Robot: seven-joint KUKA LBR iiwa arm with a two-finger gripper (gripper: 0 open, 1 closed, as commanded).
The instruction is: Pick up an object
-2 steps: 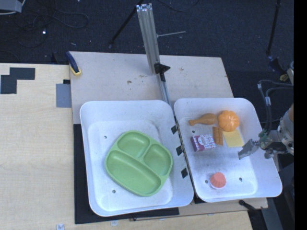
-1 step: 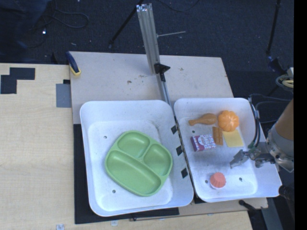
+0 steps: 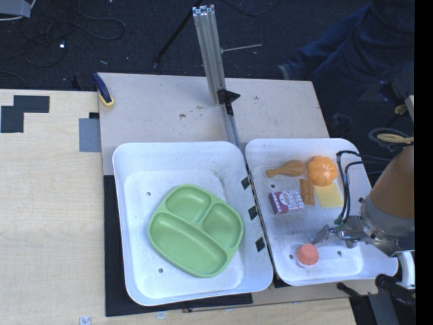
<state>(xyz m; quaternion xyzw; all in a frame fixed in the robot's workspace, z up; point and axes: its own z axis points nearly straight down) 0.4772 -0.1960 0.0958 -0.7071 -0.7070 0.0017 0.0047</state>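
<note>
The right bin [image 3: 352, 268] holds an orange [image 3: 323, 170], a tan drumstick-shaped piece [image 3: 287, 169], a small red and white carton [image 3: 287, 201], a yellow block [image 3: 329, 196] with a brown strip [image 3: 308, 191] beside it, and a small round red object [image 3: 308, 254] near the front wall. My gripper [image 3: 325, 235] is low over the right bin's floor, just up and right of the red object and below the yellow block. Nothing shows held in it.
A green divided plate [image 3: 195, 229] lies in the left bin [image 3: 128, 181]. An aluminium post [image 3: 210, 53] rises behind the bins' shared wall. The arm's orange band [image 3: 399, 188] hangs over the right bin's right rim, with a black cable [image 3: 346, 181] alongside.
</note>
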